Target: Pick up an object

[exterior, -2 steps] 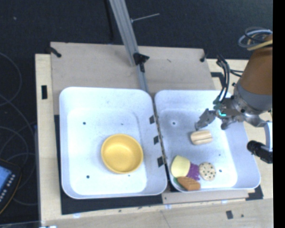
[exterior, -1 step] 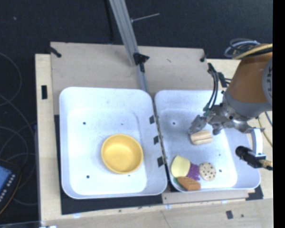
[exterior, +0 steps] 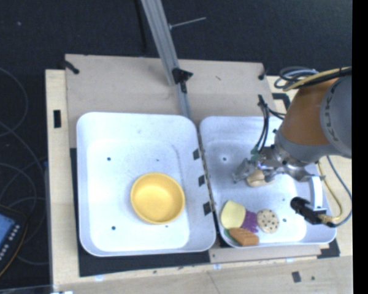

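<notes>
My gripper is low over the middle of the right bin, reaching in from the right. A small tan lump sits between its fingers, and the gripper looks shut on it. In the bin's front corner lie a pale yellow piece, a purple piece, an orange-brown block and a round speckled biscuit. They all lie apart from the gripper, a short way in front of it.
A yellow bowl stands in the left bin. A grey metal post slants up from between the bins at the back. A black fitting with a yellow cable hangs off the arm over the right bin's front right.
</notes>
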Controlling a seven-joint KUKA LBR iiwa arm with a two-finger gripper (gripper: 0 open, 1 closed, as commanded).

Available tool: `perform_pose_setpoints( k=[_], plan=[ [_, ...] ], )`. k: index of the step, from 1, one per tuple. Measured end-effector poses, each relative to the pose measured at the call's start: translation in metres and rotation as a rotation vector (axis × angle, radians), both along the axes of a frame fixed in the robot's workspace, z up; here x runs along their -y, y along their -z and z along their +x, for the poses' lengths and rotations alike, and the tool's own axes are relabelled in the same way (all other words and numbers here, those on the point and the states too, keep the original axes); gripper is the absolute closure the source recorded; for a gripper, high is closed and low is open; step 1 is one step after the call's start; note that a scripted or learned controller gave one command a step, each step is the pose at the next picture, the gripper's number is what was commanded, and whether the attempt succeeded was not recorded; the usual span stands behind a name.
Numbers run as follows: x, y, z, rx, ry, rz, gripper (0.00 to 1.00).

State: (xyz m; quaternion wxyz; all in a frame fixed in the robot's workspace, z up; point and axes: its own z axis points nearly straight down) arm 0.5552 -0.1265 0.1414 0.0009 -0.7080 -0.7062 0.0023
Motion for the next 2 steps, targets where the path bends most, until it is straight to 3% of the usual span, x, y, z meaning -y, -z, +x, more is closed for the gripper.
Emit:
perform_pose_setpoints(
  k=[1,2],
  plan=[
    [0.002,0.042,0.0,0.005,0.0,-0.001,0.0],
    [0.002,0.03,0.001,0.009,0.006,0.002,1.0]
  ],
)
